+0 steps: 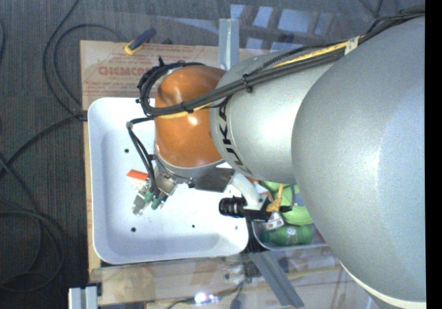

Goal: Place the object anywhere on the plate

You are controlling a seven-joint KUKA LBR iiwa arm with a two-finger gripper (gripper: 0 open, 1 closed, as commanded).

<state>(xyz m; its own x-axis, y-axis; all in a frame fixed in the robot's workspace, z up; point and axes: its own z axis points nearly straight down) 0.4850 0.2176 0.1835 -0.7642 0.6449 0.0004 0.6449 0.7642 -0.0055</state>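
over the left white bin (110,231) the pincer (146,200) hangs low; whether it is open or closed i cannot tell. a small orange object (136,175) lies just beside it. a blind grab could nudge it away, since the arm hides much.

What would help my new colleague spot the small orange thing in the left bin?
Start at the shallow white left bin, then find the arm's orange band above it. Just left of the gripper below that band lies a small orange-red piece, the sole bright colour on the bin's white floor.
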